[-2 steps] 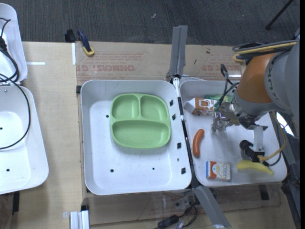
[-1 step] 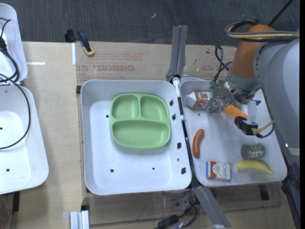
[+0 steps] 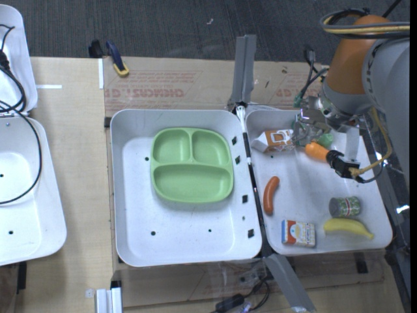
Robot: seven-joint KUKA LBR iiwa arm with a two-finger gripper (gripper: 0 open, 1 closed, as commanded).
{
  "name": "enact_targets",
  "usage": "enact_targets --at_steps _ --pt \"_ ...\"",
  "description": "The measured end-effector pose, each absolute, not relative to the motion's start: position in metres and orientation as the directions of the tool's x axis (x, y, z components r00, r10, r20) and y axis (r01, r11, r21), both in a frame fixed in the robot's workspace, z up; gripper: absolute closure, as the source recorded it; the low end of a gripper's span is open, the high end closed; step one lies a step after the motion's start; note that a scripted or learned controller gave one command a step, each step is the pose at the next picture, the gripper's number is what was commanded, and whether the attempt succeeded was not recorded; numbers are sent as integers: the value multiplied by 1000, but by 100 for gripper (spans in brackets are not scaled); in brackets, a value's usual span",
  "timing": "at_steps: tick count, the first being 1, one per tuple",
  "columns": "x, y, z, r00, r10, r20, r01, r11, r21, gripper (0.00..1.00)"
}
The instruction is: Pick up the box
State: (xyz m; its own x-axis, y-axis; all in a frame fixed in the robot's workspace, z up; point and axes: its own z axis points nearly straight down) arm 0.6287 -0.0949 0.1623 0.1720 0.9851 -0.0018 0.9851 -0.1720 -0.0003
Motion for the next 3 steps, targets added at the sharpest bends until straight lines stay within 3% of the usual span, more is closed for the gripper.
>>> enact_targets --at_steps 1,2,3 --pt "549 -113 119 100 995 0 995 -100 -4 0" --pt "549 -113 119 100 995 -1 995 -100 -3 0" --pt "584 -125 156 130 991 -2 991 -130 -1 0"
